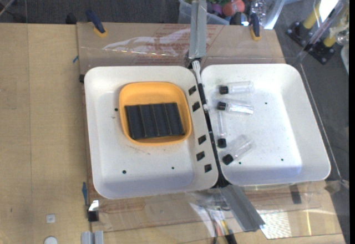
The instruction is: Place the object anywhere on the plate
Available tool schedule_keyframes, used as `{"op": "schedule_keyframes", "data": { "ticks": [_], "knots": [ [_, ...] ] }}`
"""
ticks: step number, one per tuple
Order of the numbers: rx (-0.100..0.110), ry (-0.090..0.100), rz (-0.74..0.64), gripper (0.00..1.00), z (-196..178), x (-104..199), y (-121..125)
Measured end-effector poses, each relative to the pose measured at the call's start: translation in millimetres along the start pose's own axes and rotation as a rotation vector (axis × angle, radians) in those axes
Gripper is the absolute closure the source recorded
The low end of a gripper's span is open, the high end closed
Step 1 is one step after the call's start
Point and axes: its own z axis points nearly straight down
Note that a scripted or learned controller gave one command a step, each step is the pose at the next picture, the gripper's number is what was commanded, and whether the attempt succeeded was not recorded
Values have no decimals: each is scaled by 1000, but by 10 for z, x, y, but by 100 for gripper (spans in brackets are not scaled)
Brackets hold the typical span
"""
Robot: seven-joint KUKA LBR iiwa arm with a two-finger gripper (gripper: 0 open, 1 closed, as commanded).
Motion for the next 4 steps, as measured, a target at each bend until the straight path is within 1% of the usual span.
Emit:
{"op": "schedule_keyframes", "data": {
  "ticks": [1, 2, 3, 4],
  "knots": [
    [-2, -1, -371, 100, 4, -18, 12],
    [-3, -1, -709, 100, 8, -19, 14],
    [-5, -2, -996, 100, 12, -18, 14],
    [-6, -2, -1201, 100, 15, -49, 49]
  ]
}}
